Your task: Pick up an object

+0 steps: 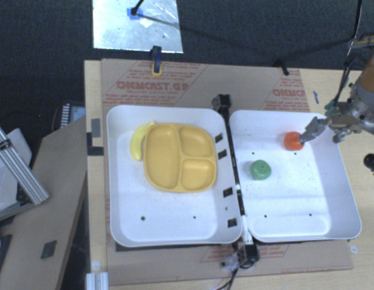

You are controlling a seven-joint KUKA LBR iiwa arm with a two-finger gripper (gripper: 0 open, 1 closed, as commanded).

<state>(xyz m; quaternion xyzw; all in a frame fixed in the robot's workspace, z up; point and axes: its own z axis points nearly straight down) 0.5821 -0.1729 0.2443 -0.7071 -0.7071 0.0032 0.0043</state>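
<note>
An orange round object [293,141] lies in the right bin [295,222], near its far right part. A green round object [260,170] rests nearer the middle of the same bin. My gripper [321,138] hangs over the right bin's far right edge, open, with its fingers spread. Its left fingertip [306,138] is right beside the orange object, which is outside the gap between the fingers. Nothing is held.
The left bin [132,222] holds a yellow divided plate [179,157] with a banana [137,141] along its left side. A black divider [232,168] separates the bins. Cardboard lies under both bins, and a cable crosses the far right.
</note>
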